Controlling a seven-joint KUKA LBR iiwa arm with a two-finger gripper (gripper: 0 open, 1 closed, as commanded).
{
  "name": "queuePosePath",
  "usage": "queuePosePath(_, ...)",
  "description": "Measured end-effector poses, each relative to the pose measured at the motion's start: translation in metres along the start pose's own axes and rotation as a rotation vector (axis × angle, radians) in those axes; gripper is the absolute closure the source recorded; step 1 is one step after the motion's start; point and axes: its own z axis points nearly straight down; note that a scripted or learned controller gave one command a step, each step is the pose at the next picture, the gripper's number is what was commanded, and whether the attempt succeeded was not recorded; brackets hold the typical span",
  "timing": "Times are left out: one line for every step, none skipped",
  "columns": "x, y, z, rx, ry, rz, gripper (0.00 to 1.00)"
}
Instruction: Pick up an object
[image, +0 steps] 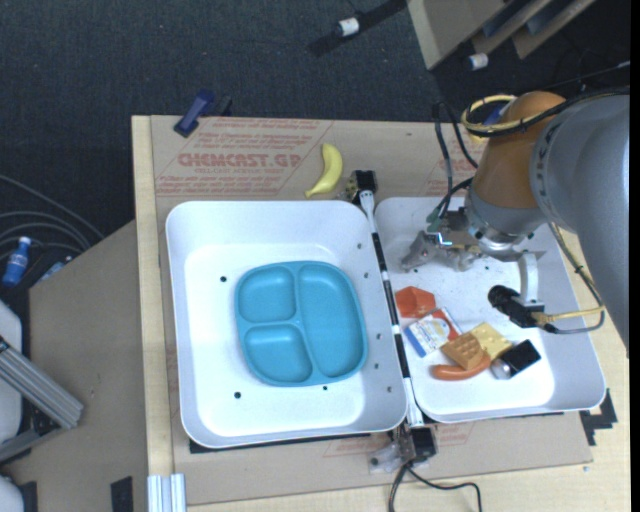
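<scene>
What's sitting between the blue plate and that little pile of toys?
In the camera view, the two bins' touching rims separate the blue plate from the pile; otherwise bare white floor.

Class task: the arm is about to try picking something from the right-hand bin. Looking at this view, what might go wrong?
1. The small items lie bunched together: the orange piece, the white packet, the waffle-like brown piece and the black block. A grasp may catch two or nudge neighbours.
2. The gripper sits above that pile near the right bin's upper left, so a straight descent may meet bare floor.
</scene>
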Motion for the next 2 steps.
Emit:
queuePosePath(0.002, 0.039, -0.001, -0.003, 0.0, -0.001, 0.0)
queuePosePath(0.004, -0.048, 0.0, 0.001, 0.0, 0.0, 0.0)
